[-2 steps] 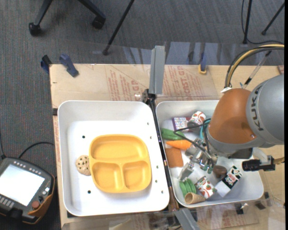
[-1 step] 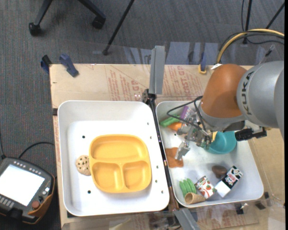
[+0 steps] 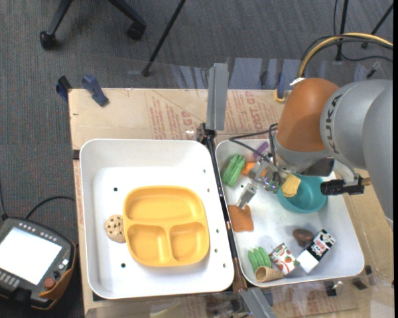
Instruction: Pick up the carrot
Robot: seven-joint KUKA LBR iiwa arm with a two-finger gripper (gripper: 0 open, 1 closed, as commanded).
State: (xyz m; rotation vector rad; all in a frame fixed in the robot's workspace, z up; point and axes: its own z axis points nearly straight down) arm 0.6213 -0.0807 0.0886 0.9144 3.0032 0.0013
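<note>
While the grey arm with its orange band reaches in from the right, its two-finger gripper (image 3: 251,189) hangs over the upper left part of the right-hand shallow white bin (image 3: 345,244), metal fingers (image 3: 247,194) pointing down and to the left; whether they stand wide or narrow I cannot tell, and nothing shows between them. Just above the gripper, a small orange carrot (image 3: 250,167) lies partly hidden by the wrist, beside a ribbed green vegetable toy (image 3: 233,169). Below the fingertips rests a flat orange-brown slab (image 3: 241,218). To the right sits a teal bowl (image 3: 305,199) with a yellow corn cob (image 3: 290,186) at its rim. Nearer the front edge lie a green pea-pod piece (image 3: 258,258), a tan cone (image 3: 268,273), a strawberry-printed carton (image 3: 284,258), a dark brown lump (image 3: 303,235) and a black-and-white carton (image 3: 316,248). In the left-hand white bin (image 3: 99,158) a yellow compartment tray (image 3: 166,225) lies with a chocolate-chip cookie (image 3: 115,228) touching its left side.
</note>
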